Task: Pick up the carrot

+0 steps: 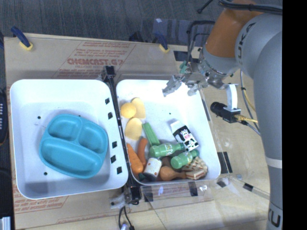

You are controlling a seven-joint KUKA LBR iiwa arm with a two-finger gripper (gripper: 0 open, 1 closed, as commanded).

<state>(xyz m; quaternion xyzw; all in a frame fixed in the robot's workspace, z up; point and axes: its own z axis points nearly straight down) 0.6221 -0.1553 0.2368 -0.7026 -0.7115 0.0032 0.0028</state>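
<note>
Two white bins stand side by side on the bench. The left bin (19,128) holds one thing: a blue tray (73,145) with three compartments, lying a little toward 7 o'clock from the bin's middle.

The right bin (158,87) holds a heap of toy food in its lower half. I count three pale yellow pieces (133,117) near the dividing wall, at about 10 o'clock of the heap. There are two green bottles (167,150) with white labels, one green stick (150,133), and one small carton with a cow pattern (186,136) at 3 o'clock of the heap.

The carrot (135,159) is orange, long and tapered, with its thin end pointing to 11 o'clock. It lies against the left wall of the right bin, at about 7 o'clock of the heap. A second, darker orange piece (142,147) lies just beside it.

The gripper (182,86) hangs over the upper edge of the right bin, at 1 o'clock from the carrot and well apart from it. Its fingers are spread and nothing is between them.
</note>
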